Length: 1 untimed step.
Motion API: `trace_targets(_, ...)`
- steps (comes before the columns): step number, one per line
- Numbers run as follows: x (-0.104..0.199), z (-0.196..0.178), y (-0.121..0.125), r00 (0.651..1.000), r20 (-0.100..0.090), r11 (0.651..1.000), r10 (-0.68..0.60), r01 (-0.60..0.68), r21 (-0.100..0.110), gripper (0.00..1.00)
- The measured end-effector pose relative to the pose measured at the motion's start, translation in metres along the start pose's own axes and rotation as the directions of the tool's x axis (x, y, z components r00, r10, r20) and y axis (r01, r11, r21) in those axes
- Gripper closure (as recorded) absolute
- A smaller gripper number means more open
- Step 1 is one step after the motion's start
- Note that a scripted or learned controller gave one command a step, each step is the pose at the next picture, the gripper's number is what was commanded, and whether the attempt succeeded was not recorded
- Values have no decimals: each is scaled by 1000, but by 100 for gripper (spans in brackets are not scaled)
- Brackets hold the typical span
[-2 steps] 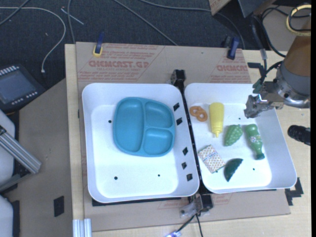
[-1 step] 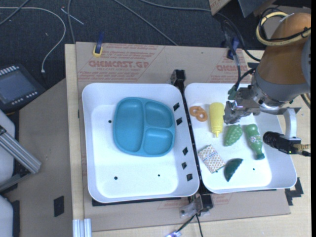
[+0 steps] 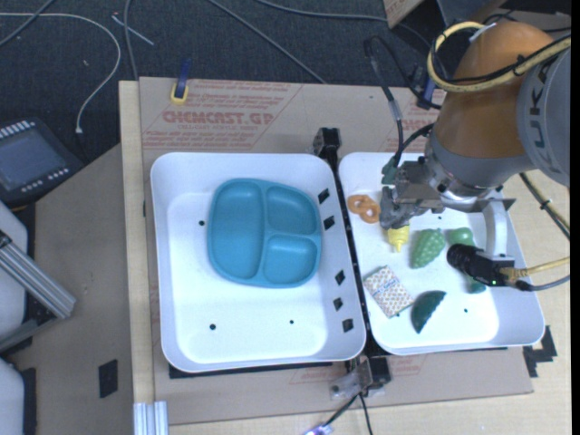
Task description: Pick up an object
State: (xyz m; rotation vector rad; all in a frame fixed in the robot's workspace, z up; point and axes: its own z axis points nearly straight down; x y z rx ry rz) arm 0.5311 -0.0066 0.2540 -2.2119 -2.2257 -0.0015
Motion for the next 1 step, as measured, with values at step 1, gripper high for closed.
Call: trace_targets(1, 58, 1, -5, 1000, 0, 1000, -1, 1, 0, 100)
